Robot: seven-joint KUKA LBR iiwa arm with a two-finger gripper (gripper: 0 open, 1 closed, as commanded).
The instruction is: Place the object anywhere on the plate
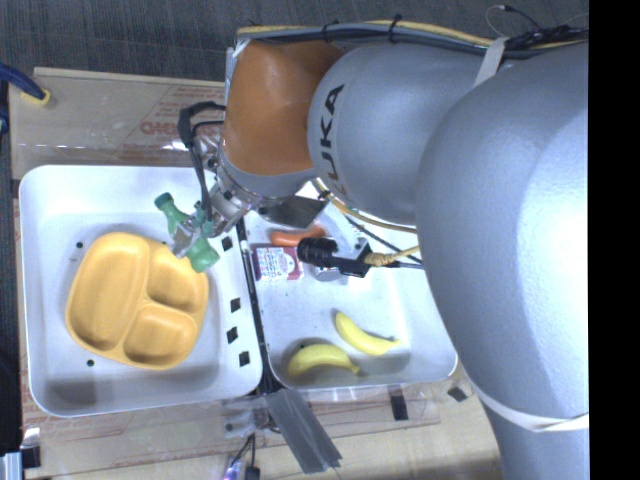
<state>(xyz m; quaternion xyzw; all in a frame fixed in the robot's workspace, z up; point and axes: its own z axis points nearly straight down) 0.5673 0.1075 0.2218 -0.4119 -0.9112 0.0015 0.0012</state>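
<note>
Green bottle [187,230]: 1, tilted, at the upper right edge of the yellow plate [135,298], its lower end over the rim; gripper [203,223] at the bottle, fingers closed on its middle as far as visible; release judged still to come. Plate: 1, 3 compartments, left bin [50,368]. Right bin [425,358]: 2 bananas [362,334], 1 carrot [300,236], 1 small packet [273,263].

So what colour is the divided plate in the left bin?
Yellow: the plate is a plain mustard yellow all over, as the camera view shows it.
</note>
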